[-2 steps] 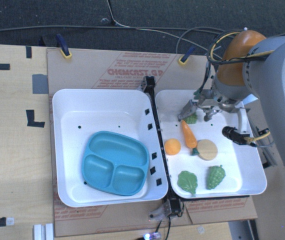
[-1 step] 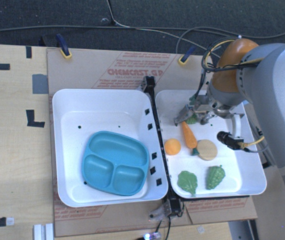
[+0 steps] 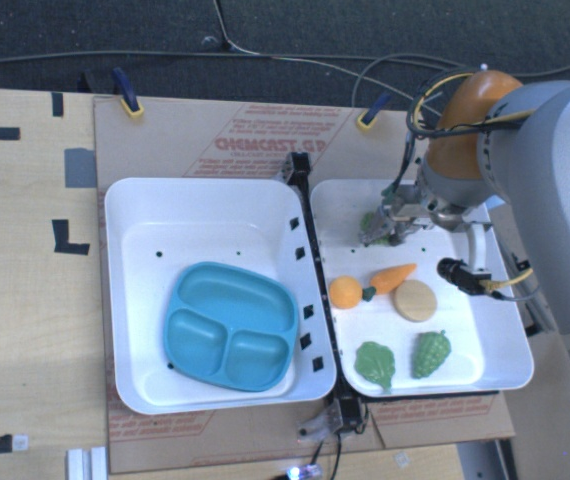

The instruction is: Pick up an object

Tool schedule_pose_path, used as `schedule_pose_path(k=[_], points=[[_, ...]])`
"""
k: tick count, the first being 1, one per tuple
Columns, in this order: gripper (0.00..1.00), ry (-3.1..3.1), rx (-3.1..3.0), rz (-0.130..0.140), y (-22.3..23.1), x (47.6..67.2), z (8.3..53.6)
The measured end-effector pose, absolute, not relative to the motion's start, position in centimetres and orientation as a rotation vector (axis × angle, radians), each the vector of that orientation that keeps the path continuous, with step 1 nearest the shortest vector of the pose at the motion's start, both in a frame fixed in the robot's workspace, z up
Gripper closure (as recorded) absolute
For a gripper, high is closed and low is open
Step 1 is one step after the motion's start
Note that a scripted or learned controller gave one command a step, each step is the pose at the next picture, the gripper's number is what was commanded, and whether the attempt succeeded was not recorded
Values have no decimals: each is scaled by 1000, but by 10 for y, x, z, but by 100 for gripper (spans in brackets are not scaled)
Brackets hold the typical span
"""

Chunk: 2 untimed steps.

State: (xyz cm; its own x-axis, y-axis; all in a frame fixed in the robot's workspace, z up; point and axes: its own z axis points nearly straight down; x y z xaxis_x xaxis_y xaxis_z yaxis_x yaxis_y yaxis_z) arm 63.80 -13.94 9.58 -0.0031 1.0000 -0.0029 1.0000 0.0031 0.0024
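My arm [image 3: 525, 158] comes in from the right, grey with its orange band, and covers the far right corner of the right bin [image 3: 495, 368]. Beside it the left bin [image 3: 140, 213] holds a blue divided tray [image 3: 231, 325], lying flat toward the near side. My claw [image 3: 393, 223] is down in the far part of the right bin, at a small green thing [image 3: 373, 225] that shows just to its left; I cannot tell how far my claw is open, nor whether it has hold of that green piece. The other pieces lie nearer the front, apart from my claw: a tan round disc [image 3: 415, 301], a dark green leafy piece [image 3: 431, 354] and a lighter green one [image 3: 375, 364] side by side at the near wall, a carrot [image 3: 392, 279] lying at a slant, and an orange ball [image 3: 345, 293] just left of the carrot's green end
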Motion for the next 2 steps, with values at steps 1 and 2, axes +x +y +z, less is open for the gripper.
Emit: schedule_pose_path(k=[1,2], points=[[100,2223,2217,4,-132,631,148],[100,2222,2218,4,-127,631,192]])
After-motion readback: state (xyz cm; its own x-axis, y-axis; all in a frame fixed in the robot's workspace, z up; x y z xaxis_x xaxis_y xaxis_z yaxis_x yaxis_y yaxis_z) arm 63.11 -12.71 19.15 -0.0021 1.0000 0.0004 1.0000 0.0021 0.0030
